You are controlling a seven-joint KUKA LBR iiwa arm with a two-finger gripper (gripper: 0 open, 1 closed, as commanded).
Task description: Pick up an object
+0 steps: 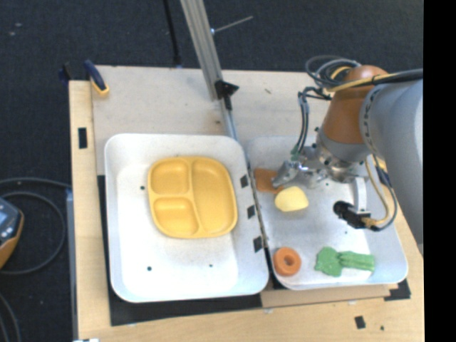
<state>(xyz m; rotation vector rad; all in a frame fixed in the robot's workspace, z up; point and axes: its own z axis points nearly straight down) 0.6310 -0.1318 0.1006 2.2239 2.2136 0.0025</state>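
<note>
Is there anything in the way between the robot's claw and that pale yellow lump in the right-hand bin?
Nothing visible. The gripper hangs just above and beside the pale yellow lump, with only bare bin floor around it. The orange ring and green toy lie apart, toward the bin's near edge.

My gripper [293,174] sits in the right bin [385,251], just behind the lump [291,200]; the divided tray [192,196] lies in the left bin [128,262].
</note>
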